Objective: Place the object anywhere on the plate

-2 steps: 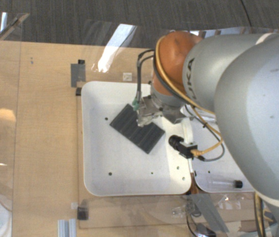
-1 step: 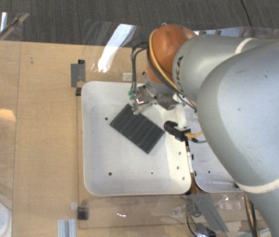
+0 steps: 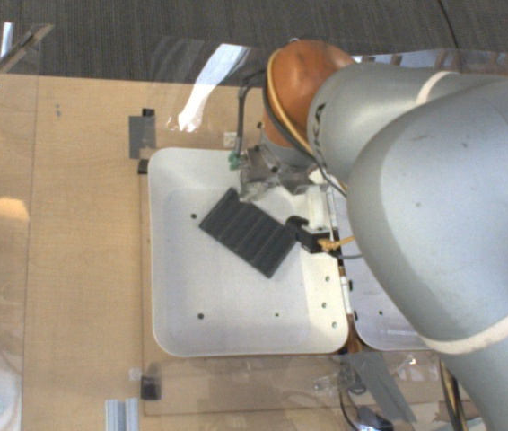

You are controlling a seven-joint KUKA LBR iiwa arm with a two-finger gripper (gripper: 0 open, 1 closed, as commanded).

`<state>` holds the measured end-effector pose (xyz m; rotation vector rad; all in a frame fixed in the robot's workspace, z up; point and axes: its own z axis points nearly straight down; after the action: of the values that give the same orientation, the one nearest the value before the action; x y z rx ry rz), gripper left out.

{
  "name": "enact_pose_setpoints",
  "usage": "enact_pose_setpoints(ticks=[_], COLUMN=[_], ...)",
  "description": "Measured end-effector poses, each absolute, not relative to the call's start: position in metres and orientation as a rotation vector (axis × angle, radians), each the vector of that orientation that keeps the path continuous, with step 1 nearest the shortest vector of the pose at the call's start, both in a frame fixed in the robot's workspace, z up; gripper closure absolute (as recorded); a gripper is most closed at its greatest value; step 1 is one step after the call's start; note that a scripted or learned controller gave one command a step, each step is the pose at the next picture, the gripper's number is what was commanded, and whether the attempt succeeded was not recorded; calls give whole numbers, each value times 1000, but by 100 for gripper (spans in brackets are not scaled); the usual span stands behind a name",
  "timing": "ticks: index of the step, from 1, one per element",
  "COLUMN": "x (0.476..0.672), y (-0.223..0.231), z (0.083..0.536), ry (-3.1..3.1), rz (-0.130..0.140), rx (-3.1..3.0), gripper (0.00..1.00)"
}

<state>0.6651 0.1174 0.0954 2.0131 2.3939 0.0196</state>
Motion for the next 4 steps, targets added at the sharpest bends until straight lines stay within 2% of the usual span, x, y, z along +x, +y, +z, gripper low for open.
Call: enact_pose_setpoints(ticks=[1, 2, 3, 4], x=[664, 665, 666, 666], y=[117, 119, 120, 120], z=[92, 103, 115, 115], ry=[2396, 2400, 2403, 2405], rz=[16, 21, 26, 26], rx=[2015, 2009, 1999, 1998], gripper=[0, 100, 100, 0])
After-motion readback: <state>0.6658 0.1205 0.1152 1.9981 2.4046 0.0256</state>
